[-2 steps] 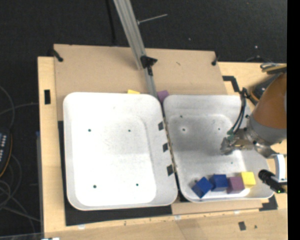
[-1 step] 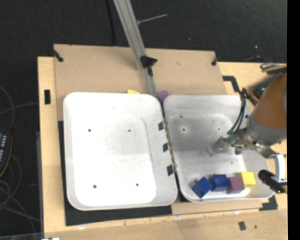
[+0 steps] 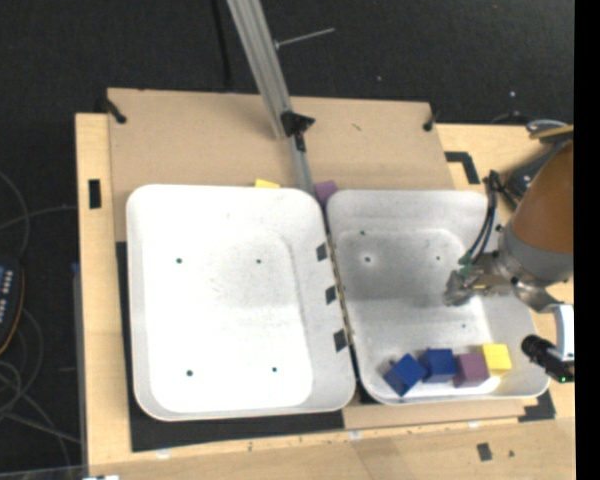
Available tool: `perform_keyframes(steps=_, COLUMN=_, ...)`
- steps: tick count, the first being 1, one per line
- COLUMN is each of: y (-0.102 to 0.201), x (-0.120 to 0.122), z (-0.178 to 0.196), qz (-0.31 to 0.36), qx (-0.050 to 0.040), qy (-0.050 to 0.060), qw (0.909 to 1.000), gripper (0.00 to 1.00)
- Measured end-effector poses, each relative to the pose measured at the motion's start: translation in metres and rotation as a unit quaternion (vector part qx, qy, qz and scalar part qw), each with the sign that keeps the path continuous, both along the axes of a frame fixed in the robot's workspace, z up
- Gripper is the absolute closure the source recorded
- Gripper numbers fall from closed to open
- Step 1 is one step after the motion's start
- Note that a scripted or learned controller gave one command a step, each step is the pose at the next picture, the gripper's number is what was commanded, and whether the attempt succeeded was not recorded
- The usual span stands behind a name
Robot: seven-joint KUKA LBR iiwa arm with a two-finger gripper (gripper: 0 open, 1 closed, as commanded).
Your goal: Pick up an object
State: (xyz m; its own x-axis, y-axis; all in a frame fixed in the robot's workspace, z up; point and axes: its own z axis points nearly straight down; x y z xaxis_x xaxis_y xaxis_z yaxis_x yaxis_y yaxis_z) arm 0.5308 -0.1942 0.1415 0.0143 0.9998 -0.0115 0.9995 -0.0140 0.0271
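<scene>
Blue blocks (image 3: 421, 368) x2, purple block (image 3: 471, 369) x1, yellow block (image 3: 496, 357) x1, right bin (image 3: 400, 268).

blocks (image 3: 447, 367): in right bin (image 3: 380, 228), near edge | claw (image 3: 461, 293): above them

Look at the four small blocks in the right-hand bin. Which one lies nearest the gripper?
The yellow block, at the right end of the row. The gripper hangs above it; the purple block and both blue ones lie farther left.
</scene>
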Motion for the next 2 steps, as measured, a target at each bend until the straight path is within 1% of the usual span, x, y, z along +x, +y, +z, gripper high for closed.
perform_keyframes(steps=1, y=0.034, x=0.047, z=-0.045, qz=0.01, qx=0.0052, qy=0.011, qw=0.9999, gripper=1.0)
perform_keyframes(steps=2, y=0.088, x=0.025, z=-0.043, qz=0.01, qx=0.005, qy=0.011, qw=0.9999, gripper=1.0)
